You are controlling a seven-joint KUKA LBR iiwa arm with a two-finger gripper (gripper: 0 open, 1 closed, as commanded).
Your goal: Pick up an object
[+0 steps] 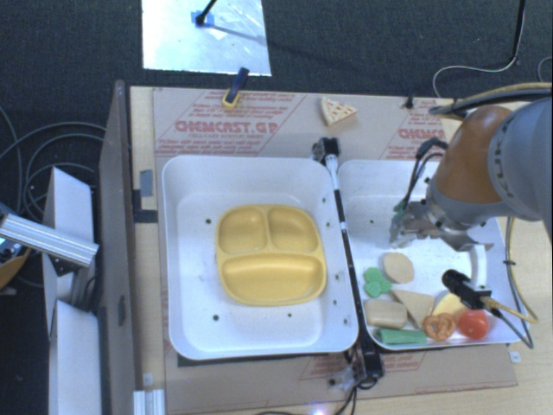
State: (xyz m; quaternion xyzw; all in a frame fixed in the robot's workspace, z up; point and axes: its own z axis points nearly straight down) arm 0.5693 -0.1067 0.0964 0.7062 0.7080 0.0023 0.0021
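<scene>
Toy food (399, 268) beside gripper (406, 228)

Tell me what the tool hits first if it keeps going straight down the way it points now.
Most likely the bare floor of the right bin, just above the round tan piece. The tool points down beside the pile of toy food, not over it, though depth is hard to judge from this slanted view.

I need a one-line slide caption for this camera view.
Grey KUKA arm reaching into right white bin of toy food; yellow divided plastic plate in left bin.
</scene>
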